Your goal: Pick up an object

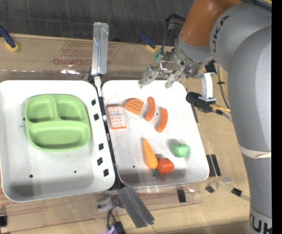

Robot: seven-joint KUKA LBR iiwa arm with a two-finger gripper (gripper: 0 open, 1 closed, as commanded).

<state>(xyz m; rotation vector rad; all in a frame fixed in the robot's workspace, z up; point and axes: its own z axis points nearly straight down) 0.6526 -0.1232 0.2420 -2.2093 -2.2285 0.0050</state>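
Observation:
My gripper (157, 81) hangs over the far edge of the right bin (192, 145), open, with nothing between its fingers. Below it in the bin lie two orange sausages (150, 108) (161, 119), a waffle piece (134, 105) and a small red-and-white packet (116, 117). Nearer the front edge are a carrot (149, 153), a red tomato (165, 165) and a green pepper (180, 150). The sausages and waffle are the closest objects to the fingertips, a short way toward the front.
The left bin (9, 169) holds a green divided plate (57, 121). A metal bar (100, 48) rises at the divider between the bins. Black clips line the divider (103, 145). The arm's grey body (248, 82) fills the right side.

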